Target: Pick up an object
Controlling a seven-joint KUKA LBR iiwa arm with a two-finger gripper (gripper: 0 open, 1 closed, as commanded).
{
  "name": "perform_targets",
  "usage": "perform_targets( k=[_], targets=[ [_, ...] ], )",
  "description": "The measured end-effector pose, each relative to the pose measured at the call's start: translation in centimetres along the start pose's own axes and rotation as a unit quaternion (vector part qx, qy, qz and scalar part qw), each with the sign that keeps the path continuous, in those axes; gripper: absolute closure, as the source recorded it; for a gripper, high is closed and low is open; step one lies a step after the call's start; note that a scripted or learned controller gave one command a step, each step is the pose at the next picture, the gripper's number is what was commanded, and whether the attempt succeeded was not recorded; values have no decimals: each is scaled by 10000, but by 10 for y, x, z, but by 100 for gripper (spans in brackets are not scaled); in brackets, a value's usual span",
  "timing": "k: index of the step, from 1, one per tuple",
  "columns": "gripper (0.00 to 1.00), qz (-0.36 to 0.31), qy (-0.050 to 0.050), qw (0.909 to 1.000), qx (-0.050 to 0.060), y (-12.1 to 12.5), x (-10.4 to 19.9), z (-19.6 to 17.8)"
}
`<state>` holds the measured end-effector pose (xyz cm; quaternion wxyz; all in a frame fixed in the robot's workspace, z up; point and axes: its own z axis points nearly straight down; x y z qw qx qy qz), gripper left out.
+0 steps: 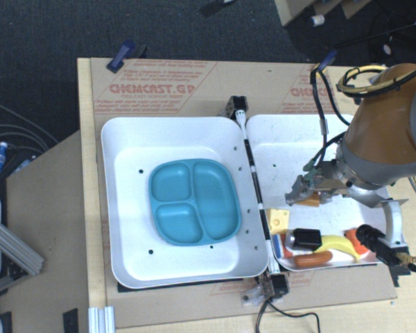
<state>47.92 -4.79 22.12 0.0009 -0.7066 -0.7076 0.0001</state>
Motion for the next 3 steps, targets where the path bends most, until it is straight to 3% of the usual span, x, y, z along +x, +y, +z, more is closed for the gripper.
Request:
perform_targets(
  k=[1, 2, 3],
  targets=[
    [100, 4, -4, 10000, -5, 0, 34, -34],
    [100, 3, -4, 10000, -9, 0, 70, -39],
    [100, 4, -9, 10000, -10, 102, 61, -27]
  ],
)
